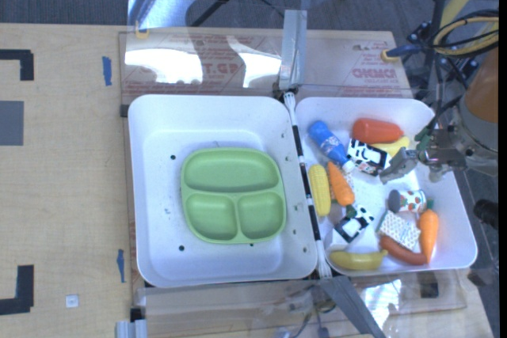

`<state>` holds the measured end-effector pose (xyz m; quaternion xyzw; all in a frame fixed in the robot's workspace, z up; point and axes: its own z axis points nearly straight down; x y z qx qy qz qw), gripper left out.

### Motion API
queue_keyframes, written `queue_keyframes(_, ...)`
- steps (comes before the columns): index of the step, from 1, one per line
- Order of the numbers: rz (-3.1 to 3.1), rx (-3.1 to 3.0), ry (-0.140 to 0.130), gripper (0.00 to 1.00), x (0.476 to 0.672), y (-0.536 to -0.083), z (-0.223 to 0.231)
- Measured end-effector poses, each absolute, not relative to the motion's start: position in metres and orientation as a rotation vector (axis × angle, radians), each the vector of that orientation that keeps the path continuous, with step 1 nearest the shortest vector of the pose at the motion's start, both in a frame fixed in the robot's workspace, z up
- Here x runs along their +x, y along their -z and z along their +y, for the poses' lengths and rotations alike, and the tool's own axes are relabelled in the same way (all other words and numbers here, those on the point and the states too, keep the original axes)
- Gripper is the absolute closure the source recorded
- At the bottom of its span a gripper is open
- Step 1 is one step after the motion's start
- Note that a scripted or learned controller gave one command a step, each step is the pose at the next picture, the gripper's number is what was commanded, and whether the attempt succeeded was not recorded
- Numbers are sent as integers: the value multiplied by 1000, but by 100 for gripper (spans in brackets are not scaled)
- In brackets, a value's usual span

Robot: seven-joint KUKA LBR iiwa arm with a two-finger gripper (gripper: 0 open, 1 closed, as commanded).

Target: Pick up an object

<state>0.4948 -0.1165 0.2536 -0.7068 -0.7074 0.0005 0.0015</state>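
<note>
Wooden bench, two white bins. Left bin holds green divided plate. Right bin: toy pile, incl. blue bottle, corn, banana. Gripper low at right edge near black-white carton; pincer state, can't tell, too blurry. Risk: crowded toys, fingers probably nudge neighbours, miss.
</note>
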Motion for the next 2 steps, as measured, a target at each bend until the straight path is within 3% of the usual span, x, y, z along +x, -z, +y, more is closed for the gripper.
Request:
queue_keyframes(1,-2097,-2337,-1,0,479,-184,-81)
queue_keyframes(2,-2298,-2150,14,0,533,-92,-107)
